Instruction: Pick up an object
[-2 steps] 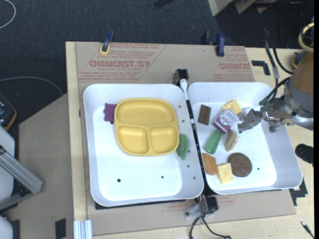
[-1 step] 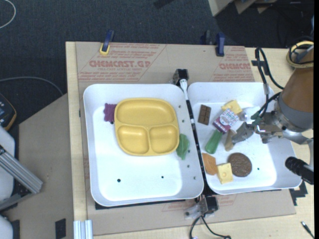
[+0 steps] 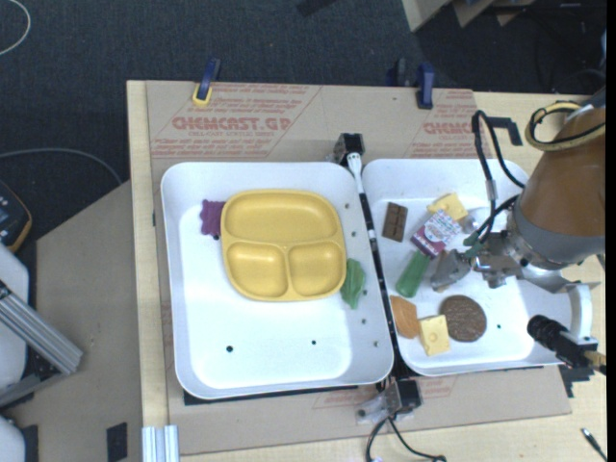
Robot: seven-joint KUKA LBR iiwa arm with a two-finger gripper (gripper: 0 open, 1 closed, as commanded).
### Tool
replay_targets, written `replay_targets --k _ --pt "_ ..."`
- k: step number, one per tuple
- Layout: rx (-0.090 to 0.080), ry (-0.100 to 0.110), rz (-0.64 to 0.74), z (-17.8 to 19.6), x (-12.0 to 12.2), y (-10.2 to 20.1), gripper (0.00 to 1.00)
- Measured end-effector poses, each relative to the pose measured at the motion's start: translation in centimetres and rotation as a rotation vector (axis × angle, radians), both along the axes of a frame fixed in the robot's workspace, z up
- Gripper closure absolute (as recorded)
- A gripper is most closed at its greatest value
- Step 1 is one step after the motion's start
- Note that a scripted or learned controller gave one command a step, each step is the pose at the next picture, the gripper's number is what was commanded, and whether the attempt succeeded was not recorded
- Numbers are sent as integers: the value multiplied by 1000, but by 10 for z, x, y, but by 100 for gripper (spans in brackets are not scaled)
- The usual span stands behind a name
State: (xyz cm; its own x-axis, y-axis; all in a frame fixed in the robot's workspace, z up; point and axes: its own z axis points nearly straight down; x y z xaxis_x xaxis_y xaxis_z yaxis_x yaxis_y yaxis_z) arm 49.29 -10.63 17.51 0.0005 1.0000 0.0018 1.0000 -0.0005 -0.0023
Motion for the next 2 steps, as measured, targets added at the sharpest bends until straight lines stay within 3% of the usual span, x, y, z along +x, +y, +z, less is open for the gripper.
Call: replay_targets --k 2 --pt "-2 -4 0 -91 3 -2 0"
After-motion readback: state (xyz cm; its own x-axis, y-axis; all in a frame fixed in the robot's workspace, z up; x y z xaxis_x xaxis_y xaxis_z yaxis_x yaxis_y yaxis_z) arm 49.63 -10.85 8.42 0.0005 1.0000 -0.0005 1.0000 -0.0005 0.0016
